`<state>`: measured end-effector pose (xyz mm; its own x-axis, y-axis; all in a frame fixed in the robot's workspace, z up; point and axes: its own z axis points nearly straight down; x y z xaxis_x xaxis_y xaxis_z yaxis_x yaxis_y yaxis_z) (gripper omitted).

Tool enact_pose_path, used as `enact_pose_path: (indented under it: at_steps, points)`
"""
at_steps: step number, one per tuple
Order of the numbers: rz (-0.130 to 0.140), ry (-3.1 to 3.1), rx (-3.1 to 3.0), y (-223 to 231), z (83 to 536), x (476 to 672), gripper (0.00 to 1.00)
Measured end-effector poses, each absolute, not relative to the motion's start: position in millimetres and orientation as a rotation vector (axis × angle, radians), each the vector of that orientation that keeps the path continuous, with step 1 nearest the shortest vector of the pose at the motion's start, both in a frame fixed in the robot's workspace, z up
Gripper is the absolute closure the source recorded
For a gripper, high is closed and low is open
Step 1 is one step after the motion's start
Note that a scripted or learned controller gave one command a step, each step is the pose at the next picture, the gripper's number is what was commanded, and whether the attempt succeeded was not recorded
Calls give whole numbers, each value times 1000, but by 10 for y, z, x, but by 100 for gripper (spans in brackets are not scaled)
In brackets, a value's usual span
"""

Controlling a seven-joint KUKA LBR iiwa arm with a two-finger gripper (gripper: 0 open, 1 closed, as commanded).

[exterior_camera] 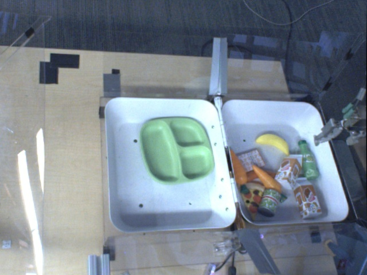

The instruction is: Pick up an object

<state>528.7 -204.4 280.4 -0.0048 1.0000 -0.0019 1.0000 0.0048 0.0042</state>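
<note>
I see two white bins side by side on the bench. The left bin [120,211] holds a green divided tray [175,148] lying flat near its middle. The right bin [269,116] carries the pickable clutter along its near edge and right side: a yellow banana [272,144] toward the middle, a green bottle [308,161] by the right wall, two small cartons [298,185] with brown-and-white print, an orange carrot [265,177], and a small can [271,199] in the near left corner. I can't read any labels. The gripper [338,128] sits at the right bin's far right edge; I cannot tell its state.
</note>
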Motion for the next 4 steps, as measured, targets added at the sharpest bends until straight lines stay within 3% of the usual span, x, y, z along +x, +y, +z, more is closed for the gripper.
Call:
enact_pose_path:
  at_steps: [1,2,3,4]
  points:
    - [6,2195,2239,-1948,1066,5303,0]
    - [17,2198,2220,-1768,940,5520,0]
    - [25,2189,2211,-1787,1089,5557,100]
    - [6,2132,2301,-1365,1972,5855,100]
